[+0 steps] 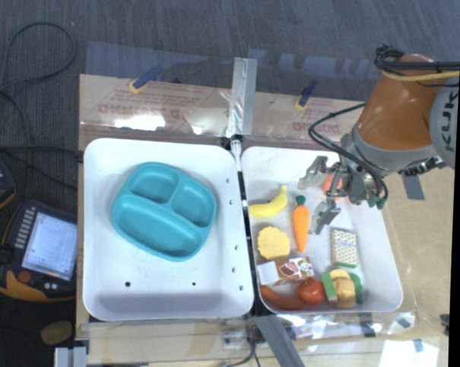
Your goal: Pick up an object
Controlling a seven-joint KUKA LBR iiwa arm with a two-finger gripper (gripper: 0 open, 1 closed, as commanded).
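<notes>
At the near edge of the right-hand shallow white bin (390, 262) lay a long reddish-brown toy sausage (280, 297), with a round red toy tomato (312, 291) touching its right end. Just beside that sat a small toy sandwich of green and yellow layers (342, 286). Behind the sausage rested a little brown-and-white printed packet (292, 268), and farther in, a round pale-yellow ridged toy biscuit (273, 242). To the right of these stood a speckled rectangular cracker-like block with a green edge (344, 247).

Farther still, near the middle of that bin, the orange toy carrot with a green top (300, 225) lay lengthwise, its green tip pointing away. A yellow toy banana (269, 204) curved against the divider wall just left of the carrot.

My gripper (327, 192) hung over the far half of this bin, above and slightly right of the carrot. My fingers were spread apart, one (316, 171) toward the far wall and one (327, 214) nearer, and nothing sat between them.

Across the divider, the left-hand shallow white bin (104, 280) held a teal plastic divided plate with three compartments (165, 209), tilted slightly on the bin floor.
</notes>
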